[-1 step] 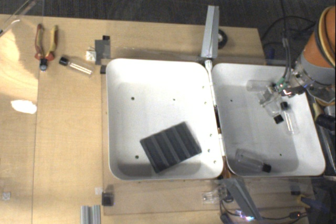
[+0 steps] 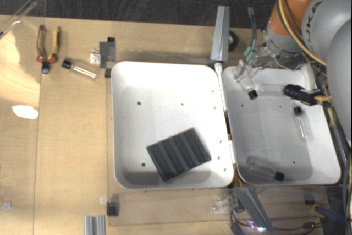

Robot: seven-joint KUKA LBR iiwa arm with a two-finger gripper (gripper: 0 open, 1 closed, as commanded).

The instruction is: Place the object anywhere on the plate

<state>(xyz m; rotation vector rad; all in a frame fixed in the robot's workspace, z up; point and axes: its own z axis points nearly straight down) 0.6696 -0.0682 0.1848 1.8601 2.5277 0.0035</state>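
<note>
Overhead, your gripper [image 2: 246, 70] is hovering in the right bin [image 2: 275, 135], grip unreadable; nothing is lying on the plate [image 2: 179, 154] yet

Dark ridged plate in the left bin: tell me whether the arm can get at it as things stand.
Probably yes. The dark ridged plate lies flat in the left bin with nothing over it, and the claw is over the right bin's near corner.

The left bin [image 2: 165, 91] lies mostly open around the ribbed dark plate [image 2: 179, 154] near its front; the arm [image 2: 324, 14] crowds the right bin's [image 2: 275, 140] back corner.
</note>
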